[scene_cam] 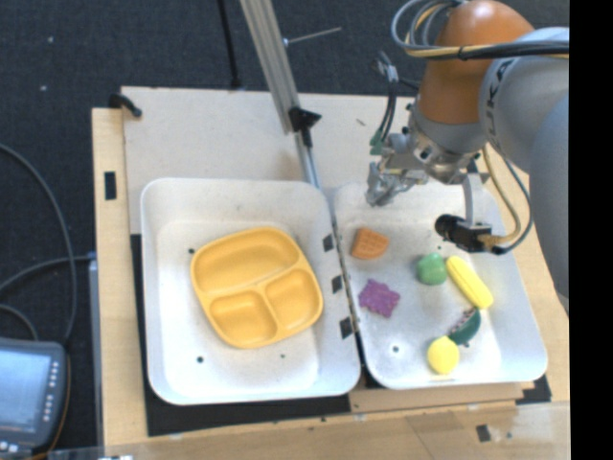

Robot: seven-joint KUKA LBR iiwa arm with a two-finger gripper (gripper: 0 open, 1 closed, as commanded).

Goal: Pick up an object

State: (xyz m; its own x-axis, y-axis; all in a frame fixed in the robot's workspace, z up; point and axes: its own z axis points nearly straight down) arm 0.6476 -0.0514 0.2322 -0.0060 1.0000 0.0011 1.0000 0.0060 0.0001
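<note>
A dark carpeted floor (115,27) is surrounding a pale wooden worktop (211,132), with thin cables (48,209) trailing across the carpet on the left and a small screen (29,391) sitting at the lower left corner. A slanted aluminium pole (271,56) is running down from the top edge to the back of the worktop, ending between the two bins.

The left bin (163,353) is holding a yellow three-part tray (256,284), lying flat near its middle. The right bin (508,343) is carrying the small pieces: an orange piece (369,244) near its left wall, a purple piece (379,298) just below that, a green ball (432,269) touching a long yellow piece (469,282), and nearer the front a lemon (442,355) touching a dark green piece (466,328).

The arm (517,75) is reaching in from the right, and the end effector (380,195) is hanging over the back left corner of the right bin, near the orange piece but apart from it. Nothing is showing in its grasp; whether it is open or closed cannot be told from this angle.
</note>
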